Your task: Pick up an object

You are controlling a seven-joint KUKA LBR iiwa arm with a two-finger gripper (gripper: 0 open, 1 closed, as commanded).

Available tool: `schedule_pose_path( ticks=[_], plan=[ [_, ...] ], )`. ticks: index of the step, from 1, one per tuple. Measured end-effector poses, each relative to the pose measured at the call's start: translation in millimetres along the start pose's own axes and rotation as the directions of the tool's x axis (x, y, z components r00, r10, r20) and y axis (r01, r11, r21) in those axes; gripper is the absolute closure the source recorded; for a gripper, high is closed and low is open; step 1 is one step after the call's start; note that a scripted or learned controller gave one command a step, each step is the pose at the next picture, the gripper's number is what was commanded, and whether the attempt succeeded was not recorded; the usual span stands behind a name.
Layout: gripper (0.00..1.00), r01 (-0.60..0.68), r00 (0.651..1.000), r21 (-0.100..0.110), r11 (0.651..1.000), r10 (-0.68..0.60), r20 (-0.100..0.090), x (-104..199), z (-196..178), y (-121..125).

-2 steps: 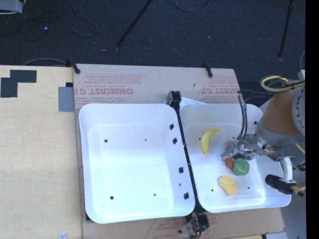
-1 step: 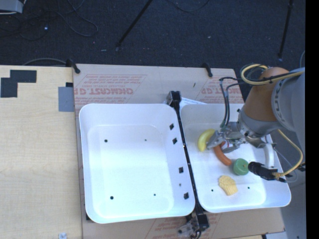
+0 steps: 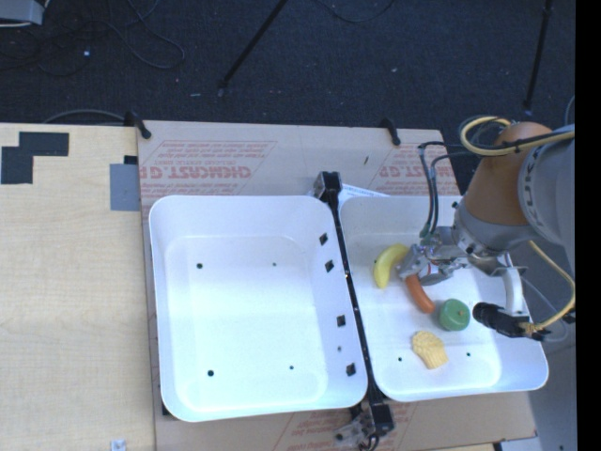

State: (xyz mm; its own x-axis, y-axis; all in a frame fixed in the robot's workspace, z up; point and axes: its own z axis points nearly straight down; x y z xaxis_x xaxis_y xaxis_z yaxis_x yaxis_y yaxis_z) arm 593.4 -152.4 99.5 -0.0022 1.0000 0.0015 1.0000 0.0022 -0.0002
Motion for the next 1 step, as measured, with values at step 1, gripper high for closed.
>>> schedule_pose_path(
  ticks=[1],
  plan=[
    [1.00, 0.005, 1.000, -0.006, 1.000, -0.005, 0.001, 78.5, -93.2, 39.8]
  ],
)
